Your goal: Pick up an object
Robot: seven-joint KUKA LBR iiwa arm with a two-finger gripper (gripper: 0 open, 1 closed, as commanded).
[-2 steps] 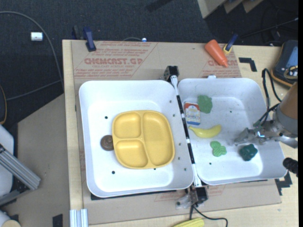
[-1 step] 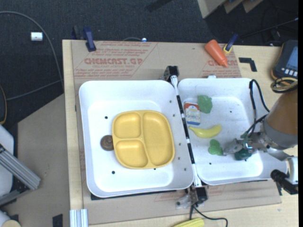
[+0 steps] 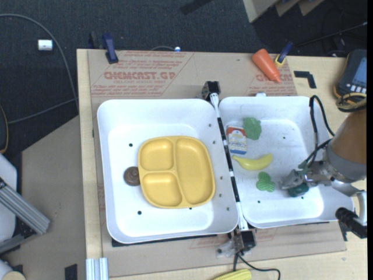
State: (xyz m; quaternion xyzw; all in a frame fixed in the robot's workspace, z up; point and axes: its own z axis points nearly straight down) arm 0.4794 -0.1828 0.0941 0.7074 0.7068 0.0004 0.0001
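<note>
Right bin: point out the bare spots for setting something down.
Right bin: bare along the far wall and the near-left corner below the green toy. Crowded mid-left around the carton and banana, and where the gripper sits.

Brown cardboard sheet (image 3: pixel 140 74) printed in red beneath both bins, orange carrot-shaped toy (image 3: pixel 267 66) on the bench beyond the right bin, blue clamp (image 3: pixel 108 47) at the far left corner, dark carpet (image 3: pixel 46 98) around the bench.

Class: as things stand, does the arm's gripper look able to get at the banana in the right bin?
Probably yes. The banana lies uncovered on the bin floor, and the gripper is low in the same bin, with only a small green toy beside the path.
</note>
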